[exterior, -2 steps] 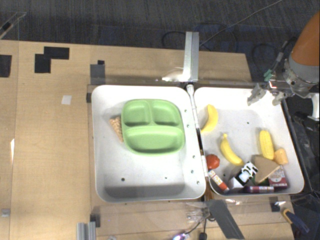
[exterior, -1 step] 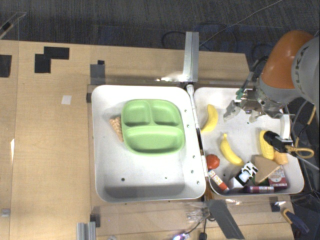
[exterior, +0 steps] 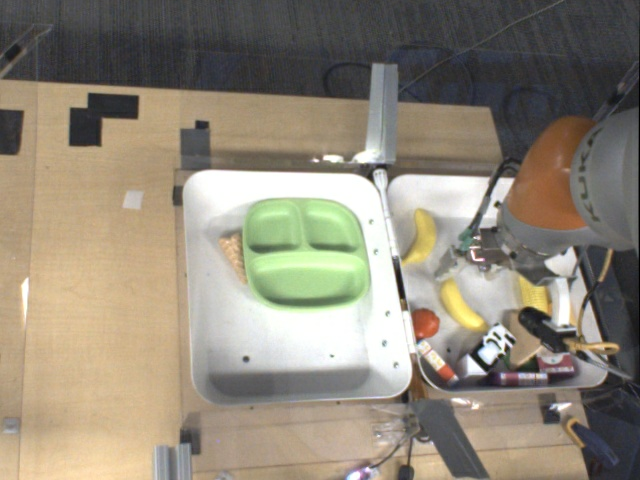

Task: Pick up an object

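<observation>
The right bin (exterior: pixel 400 193) holds several small objects. One yellow banana (exterior: pixel 424 236) lies near its left wall and a second banana (exterior: pixel 462 305) lies in the middle. A red tomato-like ball (exterior: pixel 426 321) sits just left of the second banana. My gripper (exterior: pixel 478 252) hangs over the bin's centre, between the two bananas and slightly right of them, under the grey wrist and orange band (exterior: pixel 545 173). Nothing visibly hangs from it.
The left bin (exterior: pixel 215 368) carries a green divided plate (exterior: pixel 303 251) with a tan cork-like piece (exterior: pixel 232 256) at its left edge. Along the right bin's front lie a black-and-white object (exterior: pixel 494 346), a dark red marker (exterior: pixel 530 375), a small red-and-white tube (exterior: pixel 438 360) and a yellow item (exterior: pixel 532 293).
</observation>
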You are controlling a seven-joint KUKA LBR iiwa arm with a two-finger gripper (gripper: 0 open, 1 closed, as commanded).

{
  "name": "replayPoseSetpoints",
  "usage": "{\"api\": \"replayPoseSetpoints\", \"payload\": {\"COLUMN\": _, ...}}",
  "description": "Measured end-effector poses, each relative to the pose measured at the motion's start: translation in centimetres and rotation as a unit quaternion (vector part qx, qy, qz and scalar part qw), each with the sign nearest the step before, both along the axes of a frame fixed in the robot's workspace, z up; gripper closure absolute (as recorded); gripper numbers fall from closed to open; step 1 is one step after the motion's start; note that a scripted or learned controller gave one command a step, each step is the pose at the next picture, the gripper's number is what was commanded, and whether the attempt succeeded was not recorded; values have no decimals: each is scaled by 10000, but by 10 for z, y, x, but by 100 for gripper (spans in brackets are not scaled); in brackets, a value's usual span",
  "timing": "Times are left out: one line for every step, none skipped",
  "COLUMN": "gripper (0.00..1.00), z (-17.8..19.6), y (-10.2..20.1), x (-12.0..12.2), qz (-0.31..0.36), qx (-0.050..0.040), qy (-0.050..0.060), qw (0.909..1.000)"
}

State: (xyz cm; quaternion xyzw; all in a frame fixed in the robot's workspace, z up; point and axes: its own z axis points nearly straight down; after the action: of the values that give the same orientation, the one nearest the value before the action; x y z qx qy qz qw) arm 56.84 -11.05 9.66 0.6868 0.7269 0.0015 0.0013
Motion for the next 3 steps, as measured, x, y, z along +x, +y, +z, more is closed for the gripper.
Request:
{"api": "replayPoseSetpoints", "payload": {"gripper": 0, "z": -4, "y": 14, "x": -45, "qz": -16, "qx": -13, "qy": -92, "qw": 10000}}
{"api": "replayPoseSetpoints", "payload": {"gripper": 0, "z": -5, "y": 7, "x": -21, "qz": 692, "qx": -3, "qy": -56, "qw": 9976}}
{"api": "replayPoseSetpoints", "payload": {"gripper": 100, "z": 7, "y": 9, "x": -19, "qz": 690, "qx": 12, "qy": -94, "qw": 9976}}
